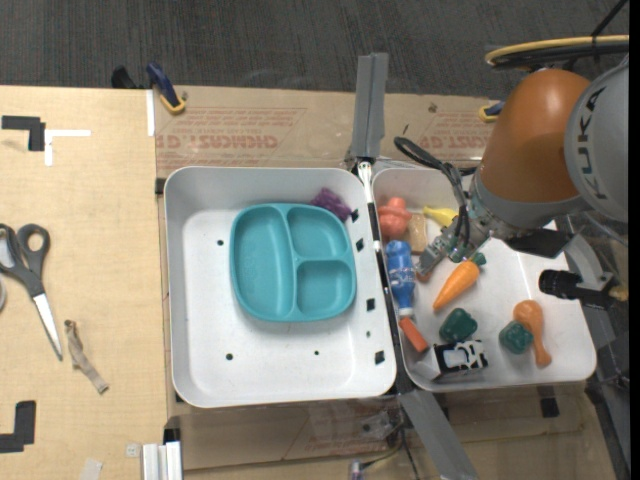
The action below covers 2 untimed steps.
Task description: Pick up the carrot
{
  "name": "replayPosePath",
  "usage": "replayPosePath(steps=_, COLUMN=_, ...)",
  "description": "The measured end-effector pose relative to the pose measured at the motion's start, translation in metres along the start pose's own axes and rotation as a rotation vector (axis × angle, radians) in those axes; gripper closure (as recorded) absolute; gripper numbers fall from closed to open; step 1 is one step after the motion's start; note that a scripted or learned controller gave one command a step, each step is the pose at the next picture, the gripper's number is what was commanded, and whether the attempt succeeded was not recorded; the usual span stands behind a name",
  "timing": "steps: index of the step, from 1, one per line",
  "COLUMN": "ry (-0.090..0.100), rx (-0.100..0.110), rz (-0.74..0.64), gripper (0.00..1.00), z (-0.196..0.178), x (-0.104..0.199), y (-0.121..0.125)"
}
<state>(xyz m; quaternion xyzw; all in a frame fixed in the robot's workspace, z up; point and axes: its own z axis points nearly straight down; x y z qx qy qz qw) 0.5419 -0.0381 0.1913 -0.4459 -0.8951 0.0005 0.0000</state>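
Observation:
The carrot [455, 284] is orange with a green top. It lies at a slant in the right bin [570, 368], near that bin's middle. My gripper [450, 254] hangs from the grey and orange arm directly over the carrot's leafy upper end, touching or almost touching it. The wrist and cables hide the contact, so I cannot tell whether the carrot is held.
In the right bin there are also a blue bottle [400, 270], a peach toy [393, 214], a yellow piece [440, 215], two green toys [458, 324], an orange drumstick shape [533, 330] and a black-and-white block [461, 358]. The left bin [200, 368] holds a teal divided plate [295, 263] and a purple toy [333, 204].

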Motion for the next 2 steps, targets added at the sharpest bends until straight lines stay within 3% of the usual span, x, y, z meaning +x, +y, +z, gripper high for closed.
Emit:
replayPosePath(steps=1, ry=0.0, rx=0.0, rz=0.0, gripper=0.0, z=0.0, x=0.0, y=0.0)
replayPosePath(steps=2, ry=0.001, rx=0.001, rz=0.048, gripper=0.0, z=0.0, x=0.009, y=-0.046)
